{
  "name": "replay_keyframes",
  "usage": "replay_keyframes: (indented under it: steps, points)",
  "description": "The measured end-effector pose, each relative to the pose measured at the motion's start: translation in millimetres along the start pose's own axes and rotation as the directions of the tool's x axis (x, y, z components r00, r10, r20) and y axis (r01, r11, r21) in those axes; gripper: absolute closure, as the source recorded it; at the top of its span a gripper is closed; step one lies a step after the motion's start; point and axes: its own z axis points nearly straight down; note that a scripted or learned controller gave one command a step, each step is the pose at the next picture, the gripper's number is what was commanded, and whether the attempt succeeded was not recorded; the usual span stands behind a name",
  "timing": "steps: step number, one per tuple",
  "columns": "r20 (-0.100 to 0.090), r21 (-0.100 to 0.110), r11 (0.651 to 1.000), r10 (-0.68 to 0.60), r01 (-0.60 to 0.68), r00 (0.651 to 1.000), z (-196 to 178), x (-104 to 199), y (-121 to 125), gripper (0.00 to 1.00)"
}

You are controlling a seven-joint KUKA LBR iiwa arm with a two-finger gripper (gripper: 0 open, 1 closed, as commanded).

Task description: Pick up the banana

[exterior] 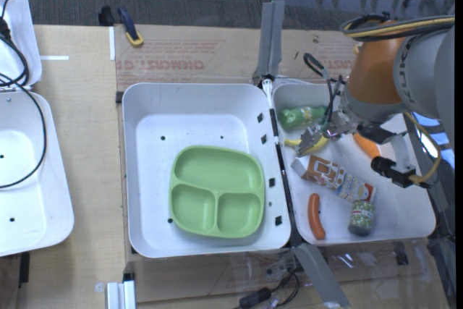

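While most of its length is hidden beneath the gripper [316,137], the banana [309,146] is seen as a short yellow strip lying in the upper left part of the right bin [405,231], close to that bin's left wall. Its left tip is seen to point toward the wall, and a slightly darker patch is visible on the part nearest the fingers. Just above it a green bottle [302,116] is laid on its side, and just below it a carton [336,178] with orange and white printing is set at a slant. Further down, a red sausage [316,216] and a small green-labelled can [362,217] are found near the front rim, and an orange object [367,146], partly covered by the arm, is seen to the right of the banana. The gripper is lowered onto the banana, with its metal fingers placed at or over the fruit; how far they are spread cannot be told from this slanted view, nor can it be told whether the banana is actually clasped between them or merely touched. In the left bin [145,127], well apart from all of this, a green divided plate [215,191] is laid flat.
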Motion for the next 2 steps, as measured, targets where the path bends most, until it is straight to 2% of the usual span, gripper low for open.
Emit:
replay_keyframes:
  steps: [1, 2]
  points:
    - [0.001, -0.001, 1.0, 0.005, -0.005, 1.0, -9, -2, 0, 1.0]
    - [-0.006, 0.016, 0.999, -0.032, 0.032, 0.999, 3, -25, 45, 1.0]
